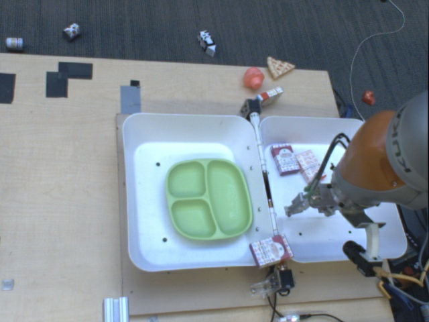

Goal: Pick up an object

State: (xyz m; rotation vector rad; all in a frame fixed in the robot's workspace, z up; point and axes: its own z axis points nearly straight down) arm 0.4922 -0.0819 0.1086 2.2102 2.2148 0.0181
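- Along the near edge of the desk [60, 200], a small black-and-metal clamp [276, 282] sits below the seam between the two bins, and a ribbed metal bracket [115, 308] is cut off by the bottom of the frame.
- A small red-and-white carton [271, 249] rests on the near rim where the bins meet.
- The left bin [144, 206] holds a pale green divided plate [209, 198] with three compartments, lying flat near its middle.
- The hand [295, 207] hangs low over the right bin [315, 243], just right of the seam; its tips are small and blurred, so whether they are apart or together cannot be told, and nothing can be seen between them.
- The arm's orange band [375, 156] and grey wrist cover much of the right bin's right side.
- Farther back in that bin lie a dark red carton [285, 159] and, touching it, a paler pink one [309, 164], partly crossed by a black cable.
- Beyond the bins, on the desk's far edge, sit a red ball [253, 78], a pizza-slice toy [279, 66] and a small tube-like item [271, 95], hard to identify.
- On the dark carpet [167, 12] past the desk are scattered small bits, too tiny to name.
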